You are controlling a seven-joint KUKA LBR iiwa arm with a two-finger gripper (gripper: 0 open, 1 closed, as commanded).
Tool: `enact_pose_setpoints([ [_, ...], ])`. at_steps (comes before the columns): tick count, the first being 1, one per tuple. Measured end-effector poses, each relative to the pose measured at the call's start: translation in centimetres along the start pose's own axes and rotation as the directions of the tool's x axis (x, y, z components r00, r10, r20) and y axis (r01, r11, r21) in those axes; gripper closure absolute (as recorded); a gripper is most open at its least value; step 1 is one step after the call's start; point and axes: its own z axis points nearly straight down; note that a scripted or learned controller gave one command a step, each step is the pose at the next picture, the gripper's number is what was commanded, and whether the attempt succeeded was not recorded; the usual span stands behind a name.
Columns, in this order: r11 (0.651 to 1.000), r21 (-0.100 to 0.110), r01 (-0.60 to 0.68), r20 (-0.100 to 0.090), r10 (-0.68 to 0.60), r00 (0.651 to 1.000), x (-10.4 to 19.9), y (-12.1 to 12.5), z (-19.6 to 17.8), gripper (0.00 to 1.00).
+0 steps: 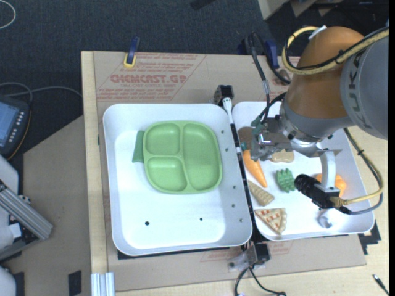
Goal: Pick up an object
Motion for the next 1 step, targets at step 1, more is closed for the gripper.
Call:
enact_pose_setpoints([
  [1, 1.0, 0.007, -0.003, -0.001, 0.003, 1.0, 0.3, -1.05, 1.91, 1.0],
])
